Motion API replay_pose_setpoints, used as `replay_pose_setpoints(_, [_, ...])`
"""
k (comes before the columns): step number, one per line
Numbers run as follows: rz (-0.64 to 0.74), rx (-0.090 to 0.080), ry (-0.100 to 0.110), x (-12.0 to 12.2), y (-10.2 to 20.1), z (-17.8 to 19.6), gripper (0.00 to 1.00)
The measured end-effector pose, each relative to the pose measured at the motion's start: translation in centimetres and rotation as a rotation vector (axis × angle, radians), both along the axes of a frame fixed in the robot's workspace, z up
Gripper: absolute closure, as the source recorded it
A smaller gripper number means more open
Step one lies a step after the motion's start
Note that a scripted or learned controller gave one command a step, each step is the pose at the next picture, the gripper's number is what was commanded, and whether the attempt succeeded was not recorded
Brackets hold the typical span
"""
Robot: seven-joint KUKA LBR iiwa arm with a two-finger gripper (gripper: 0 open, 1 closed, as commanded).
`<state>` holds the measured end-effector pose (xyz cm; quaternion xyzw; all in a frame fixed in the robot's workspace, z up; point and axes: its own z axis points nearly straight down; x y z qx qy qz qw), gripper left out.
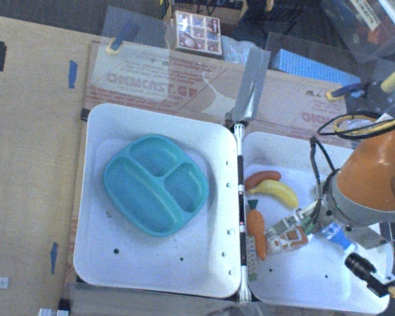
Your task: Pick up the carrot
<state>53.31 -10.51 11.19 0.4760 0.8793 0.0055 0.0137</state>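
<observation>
Beside the carrot (257,233), just off its right flank, the robot's hand (284,233) sits low over the floor of the right-hand bin (325,293) — a small cluster of metal and orange-and-white parts at the end of the grey arm with its broad orange band (374,177). Whether the hand is spread or closed cannot be told from this slanted overhead view, and nothing can be seen gripped in it. The carrot lies flat on the bin floor, hard against the bin's left wall, its length running roughly along that wall and apparently free of any hold. Just above the carrot rest a yellow banana (276,191) and, beyond that, a reddish sausage-shaped piece (262,178), both close by and crowding its upper end. Left of the carrot, across the divider, the second bin (91,248) carries a teal sectioned plate (155,184); both bins sit on a pale wooden surface (15,159).

The step in hand looks like the final approach — lining up before the grasp. The next move likely calls for a small shift left to centre over the carrot and straddle its narrow width, with the wall leaving little room on the far side.
</observation>
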Motion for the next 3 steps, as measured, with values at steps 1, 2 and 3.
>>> replay_pose_setpoints(1, [-0.042, 0.002, 0.003, -0.08, -0.02, -0.03, 0.0])
replay_pose_setpoints(2, [-0.093, 0.004, 0.006, -0.18, 0.01, -0.07, 0.0])
replay_pose_setpoints(3, [-0.096, 0.005, 0.008, -0.33, 0.02, -0.1, 0.0])
